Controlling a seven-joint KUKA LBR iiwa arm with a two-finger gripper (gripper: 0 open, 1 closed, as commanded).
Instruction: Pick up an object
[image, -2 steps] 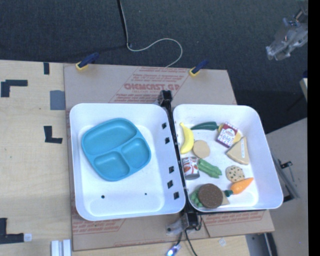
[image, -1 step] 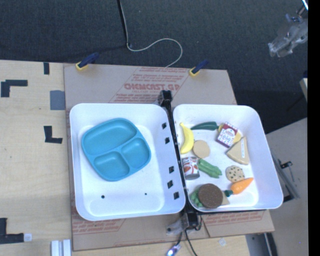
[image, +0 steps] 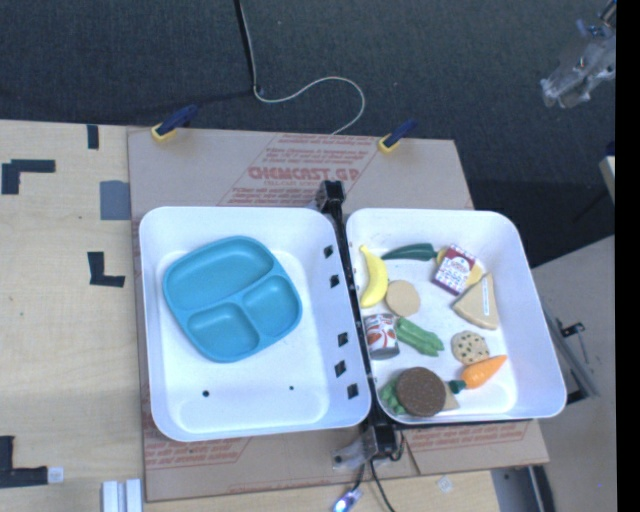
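Observation:
The right bin (image: 520, 250) holds several toy foods: a yellow banana (image: 373, 277), a dark green pepper (image: 408, 252), a red snack box (image: 453, 268), a round tan cracker (image: 403, 298), a sandwich wedge (image: 478, 302), a small can (image: 381, 335), a green pod (image: 419, 336), a cookie (image: 469, 346), a carrot (image: 483, 371) and a brown burger patty (image: 420, 391). My gripper (image: 578, 72) is a blurred grey shape at the top right corner, far behind the right bin and apart from every object.
The left bin (image: 160, 230) holds a blue divided plate (image: 232, 298). Both bins rest on a cardboard sheet (image: 300, 170) with two clamps at its far edge. A white cable (image: 300, 95) loops on the dark floor behind.

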